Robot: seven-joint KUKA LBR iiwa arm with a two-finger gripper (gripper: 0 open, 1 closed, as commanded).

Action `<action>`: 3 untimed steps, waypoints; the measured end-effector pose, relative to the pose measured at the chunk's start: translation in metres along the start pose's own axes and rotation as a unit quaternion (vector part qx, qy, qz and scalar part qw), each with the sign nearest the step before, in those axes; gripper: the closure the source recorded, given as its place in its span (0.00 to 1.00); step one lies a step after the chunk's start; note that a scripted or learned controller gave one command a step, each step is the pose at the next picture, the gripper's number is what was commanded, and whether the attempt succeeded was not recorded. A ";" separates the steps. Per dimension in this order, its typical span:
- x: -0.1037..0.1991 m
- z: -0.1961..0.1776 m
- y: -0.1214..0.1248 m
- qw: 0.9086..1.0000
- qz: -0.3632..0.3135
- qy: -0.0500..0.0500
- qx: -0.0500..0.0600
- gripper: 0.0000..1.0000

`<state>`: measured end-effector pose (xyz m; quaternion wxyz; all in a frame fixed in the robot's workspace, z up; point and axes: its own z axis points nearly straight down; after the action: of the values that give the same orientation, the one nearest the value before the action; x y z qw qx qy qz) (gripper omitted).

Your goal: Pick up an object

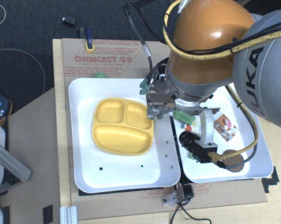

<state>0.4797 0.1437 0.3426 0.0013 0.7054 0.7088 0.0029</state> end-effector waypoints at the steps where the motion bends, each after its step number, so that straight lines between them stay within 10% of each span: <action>1: 0.005 0.085 0.085 1.000 0.003 -0.003 0.005 1.00; 3: 0.052 -0.122 0.011 1.000 0.001 0.001 -0.002 1.00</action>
<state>0.4895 0.1950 0.4647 0.0016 0.7059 0.7083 0.0052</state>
